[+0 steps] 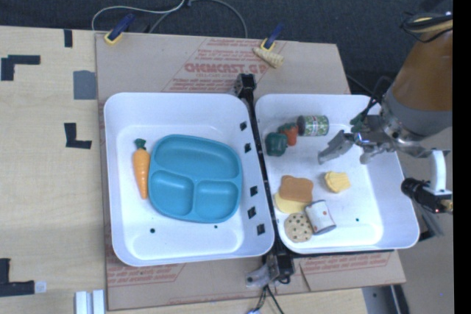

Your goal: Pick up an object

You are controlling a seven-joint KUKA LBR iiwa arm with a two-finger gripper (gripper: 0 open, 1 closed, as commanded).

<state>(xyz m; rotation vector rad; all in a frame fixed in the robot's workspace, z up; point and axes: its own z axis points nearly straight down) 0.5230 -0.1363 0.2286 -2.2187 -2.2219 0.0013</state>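
Camera view: gripper (346,145) hanging over the right bin (383,228), fingers spread apart with nothing between them

A yellow piece (337,182) lies just near of it, a green can (314,126) to its far left; toast (296,189), a cookie (297,228) and a small tin (320,217) sit nearer. The arm's (423,88) upper part is cut off at right

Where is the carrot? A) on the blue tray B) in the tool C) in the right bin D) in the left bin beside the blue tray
D: the carrot lies on the left bin's floor, just left of the blue tray.
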